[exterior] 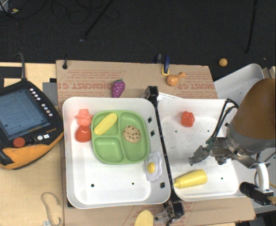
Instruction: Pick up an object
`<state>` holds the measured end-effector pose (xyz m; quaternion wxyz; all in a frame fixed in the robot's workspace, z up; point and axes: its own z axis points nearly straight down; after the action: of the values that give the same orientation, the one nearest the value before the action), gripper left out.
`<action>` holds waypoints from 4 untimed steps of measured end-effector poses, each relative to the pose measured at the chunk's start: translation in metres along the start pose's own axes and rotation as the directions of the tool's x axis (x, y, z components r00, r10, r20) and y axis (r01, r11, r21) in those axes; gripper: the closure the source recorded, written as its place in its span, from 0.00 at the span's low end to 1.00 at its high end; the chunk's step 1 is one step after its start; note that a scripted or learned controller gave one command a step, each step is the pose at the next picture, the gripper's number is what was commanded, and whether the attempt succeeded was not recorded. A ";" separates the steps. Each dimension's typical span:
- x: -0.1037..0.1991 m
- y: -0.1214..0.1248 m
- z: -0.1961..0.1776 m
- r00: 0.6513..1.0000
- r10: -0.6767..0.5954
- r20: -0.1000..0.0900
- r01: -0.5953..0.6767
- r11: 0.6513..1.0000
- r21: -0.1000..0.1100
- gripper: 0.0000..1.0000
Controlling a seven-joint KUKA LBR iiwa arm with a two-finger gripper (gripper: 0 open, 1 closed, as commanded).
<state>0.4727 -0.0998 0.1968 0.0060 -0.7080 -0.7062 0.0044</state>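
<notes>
Yellow bottle (190,179): nearest pick, at six o'clock in right bin (201,112), lying on its side.
Hand (198,155): above right bin centre, just at twelve o'clock of bottle; nothing held, opening hard to tell.
Handling: likely light, stiff, smooth plastic; prone to roll; best gripped across the body's middle.
Look: plain yellow, tapering toward nine o'clock.
Red pepper (187,119): at twelve o'clock, well apart.

Your tabletop (15,192) carried a cardboard sheet (138,79) with two white bins: the left bin (109,192) and right bin (208,192), touching side by side. A teach pendant (20,121) lay at the left, and a purple grape toy (118,87) sat on the cardboard.
</notes>
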 end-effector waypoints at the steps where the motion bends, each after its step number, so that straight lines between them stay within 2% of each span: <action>1: -0.001 0.003 -0.006 1.000 -0.002 0.002 0.002 1.000 -0.013 0.00; 2: -0.006 -0.002 0.042 1.000 -0.003 0.000 0.003 1.000 -0.006 0.00; 3: 0.002 0.005 0.094 1.000 -0.003 0.000 0.003 1.000 -0.008 0.00; 4: 0.003 0.005 0.110 1.000 -0.002 0.002 0.002 1.000 -0.012 0.00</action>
<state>0.4758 -0.0962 0.0868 0.0011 -0.7073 -0.7069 0.0008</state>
